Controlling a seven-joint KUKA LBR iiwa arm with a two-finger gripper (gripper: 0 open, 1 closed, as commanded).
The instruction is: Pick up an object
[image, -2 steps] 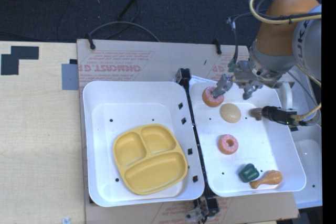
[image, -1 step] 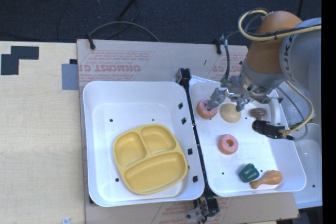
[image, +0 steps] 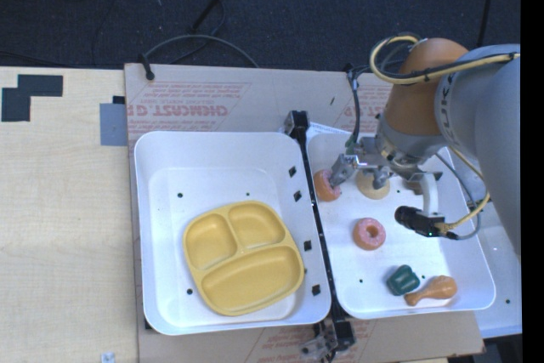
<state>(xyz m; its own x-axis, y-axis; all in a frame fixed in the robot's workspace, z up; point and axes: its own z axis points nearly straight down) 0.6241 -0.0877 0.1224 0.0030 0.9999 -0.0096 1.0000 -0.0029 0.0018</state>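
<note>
Arm, grey w/ orange band, reaches over the right bin; largest item in view. Left bin, beyond the hand to its far side, holds a yellow divided tray: smooth moulded plastic, three compartments, rounded corners. Both bins shallow, white, glossy, on a cardboard-lined worktop.

Hand sits low near the right bin's back wall; how far open it is cannot be told, nothing seen between its tips. Just beside it: pink rounded piece at the bin divider, tan disc under the wrist. Near, toward the front: pink ring doughnut, matte. Further off: green block touching an orange drumstick shape.

Step judged: approach/descent, pre-grasp. Next move calls for centring over one piece, prob. the pink one, then closing.
</note>
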